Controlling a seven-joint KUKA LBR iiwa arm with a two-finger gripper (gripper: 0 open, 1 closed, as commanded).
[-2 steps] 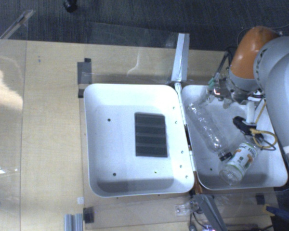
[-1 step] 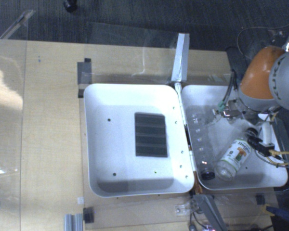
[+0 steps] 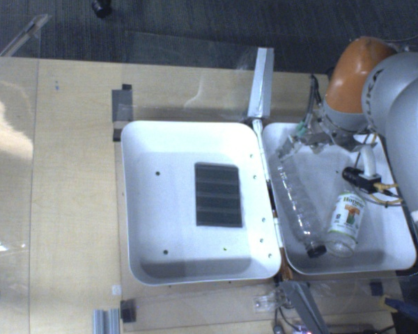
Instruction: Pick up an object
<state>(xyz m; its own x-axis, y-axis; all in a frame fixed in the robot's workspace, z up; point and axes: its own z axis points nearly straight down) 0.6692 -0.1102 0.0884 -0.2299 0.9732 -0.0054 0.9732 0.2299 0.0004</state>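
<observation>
While the gripper (image 3: 308,135) hangs over the right bin's (image 3: 380,257) back corner, opening unreadable, it's approach step: next move needs descent onto the clear bottle (image 3: 296,204) or labelled bottle (image 3: 345,223) just below.

A robotics lab is indicated. Two shallow white plastic bins (image 3: 136,207) are fixed side by side on a pale wooden table (image 3: 63,186), held by black brackets (image 3: 123,103). A clear acrylic guard panel (image 3: 14,82) is mounted at left, and dark grey carpet (image 3: 216,12) is seen beyond. Loose cabling (image 3: 292,315) is visible below.
</observation>
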